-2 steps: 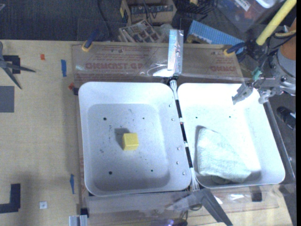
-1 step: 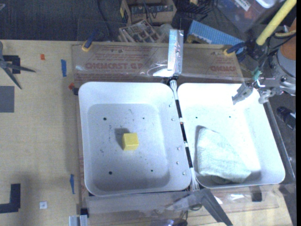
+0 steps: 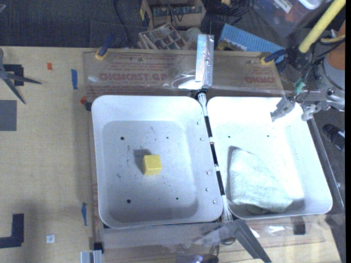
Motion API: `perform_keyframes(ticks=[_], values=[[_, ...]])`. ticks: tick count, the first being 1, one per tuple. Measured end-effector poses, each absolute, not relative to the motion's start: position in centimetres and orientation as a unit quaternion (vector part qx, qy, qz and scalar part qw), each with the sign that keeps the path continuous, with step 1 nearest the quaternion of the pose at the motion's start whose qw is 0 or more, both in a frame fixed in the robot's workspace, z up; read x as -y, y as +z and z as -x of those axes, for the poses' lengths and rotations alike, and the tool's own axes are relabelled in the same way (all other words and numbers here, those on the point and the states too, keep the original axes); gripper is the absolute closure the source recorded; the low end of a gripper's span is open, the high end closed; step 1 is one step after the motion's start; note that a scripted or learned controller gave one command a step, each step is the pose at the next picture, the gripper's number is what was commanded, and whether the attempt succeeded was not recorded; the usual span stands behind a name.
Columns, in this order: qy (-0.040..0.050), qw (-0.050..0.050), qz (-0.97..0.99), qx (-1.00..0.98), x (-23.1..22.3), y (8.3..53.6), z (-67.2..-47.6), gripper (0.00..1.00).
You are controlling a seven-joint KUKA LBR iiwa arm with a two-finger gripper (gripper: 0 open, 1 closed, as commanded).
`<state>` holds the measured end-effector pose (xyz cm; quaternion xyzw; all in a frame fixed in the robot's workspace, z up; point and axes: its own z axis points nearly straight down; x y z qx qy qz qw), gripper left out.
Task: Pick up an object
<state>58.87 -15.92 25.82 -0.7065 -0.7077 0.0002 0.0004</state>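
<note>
Camera view: two shallow white bins side by side on the bench. Left bin (image 3: 109,114) holds one small yellow block (image 3: 152,164), sitting near the middle of the floor, well apart from every wall (easy target, nothing crowding it, flat faces for a two-finger pinch). Right bin (image 3: 323,196) holds a crumpled white cloth (image 3: 258,182) bunched toward the near side, soft and lumpy, edge pressed toward the divider between the bins.

Gripper (image 3: 293,109) sits at the far right corner of the right bin, over its rim, arm reaching in from the right. Nothing shows between its fingers, so it carries nothing. Whether the fingers stand wide or narrow: cannot tell, too small and blurred at this angle.

Judgement: grasp not yet made. Gripper is nearer the cloth than the block, well apart from both. Cloth is probably the closer pick, but a soft pile can slip out of the pinch; the block would need a move across the divider.
</note>
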Motion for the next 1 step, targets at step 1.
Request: perform_keyframes(ticks=[1], values=[[-0.0004,-0.001,0.708,0.706,14.27,9.77,-54.68,0.00]])
